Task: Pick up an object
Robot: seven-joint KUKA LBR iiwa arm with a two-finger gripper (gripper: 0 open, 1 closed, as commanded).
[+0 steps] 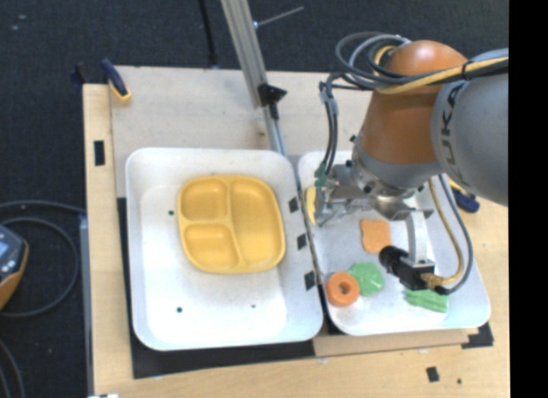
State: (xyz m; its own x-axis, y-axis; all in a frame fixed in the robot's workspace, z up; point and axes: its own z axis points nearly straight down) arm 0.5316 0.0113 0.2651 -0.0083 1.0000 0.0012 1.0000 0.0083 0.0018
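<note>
Within the right bin (387,320) — one orange ring (342,289), two green pieces (368,278) (425,300).

Colours of the bench, the bins and their contents.
The left bin (158,302) and the right bin (385,317) are plain white on a pale tan bench (188,114). The divided plate (231,223) is uniform yellow. The ring (343,289) and the flat piece (375,234) are orange. The leafy piece (370,278) and the long piece (426,300) are green. The arm (479,131) is grey with an orange band (411,105).

The grey arm (479,131) reaches in from the right, its end effector (329,203) pointing steeply downward.
</note>
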